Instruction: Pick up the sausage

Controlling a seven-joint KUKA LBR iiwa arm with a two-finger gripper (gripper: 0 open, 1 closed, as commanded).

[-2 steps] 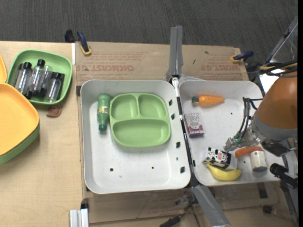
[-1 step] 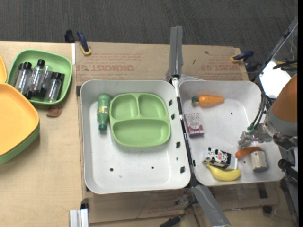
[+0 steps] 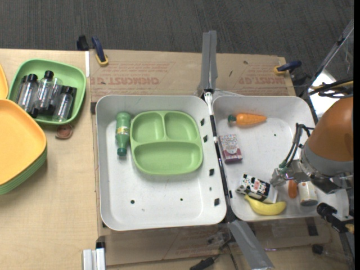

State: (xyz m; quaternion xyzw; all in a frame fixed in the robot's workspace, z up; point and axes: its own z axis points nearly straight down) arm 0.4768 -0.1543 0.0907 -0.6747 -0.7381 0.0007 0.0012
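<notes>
Claw point(image 3: 288, 178) and wrist hung low over the near right corner of the right bin point(image 3: 270, 145), the grey arm point(image 3: 336, 142) bent in from the right so that its tip came down almost on top of the sausage point(image 3: 292, 189). That sausage, a short red-orange piece, lay on the bin floor just beside a white cylinder point(image 3: 307, 193) and near the banana point(image 3: 266, 207). The claw sat so close to it that I could not tell whether it was spread or pressed together, nor whether it had the sausage at all. The tight approach looked deliberate: a black-and-white toy point(image 3: 255, 187) and the banana crowded the sausage on one side and the cylinder on the other, leaving little room for anything but a descent from above. The carrot point(image 3: 249, 118) and a small pink packet point(image 3: 230, 148) lay well apart toward the bin's far side, out of the way. In the left bin point(image 3: 157, 201), a green divided plate point(image 3: 166, 142) and a green bottle point(image 3: 122, 133) had no part in the job. My judgement was that the grasp was being attempted, with the lift not yet made.
</notes>
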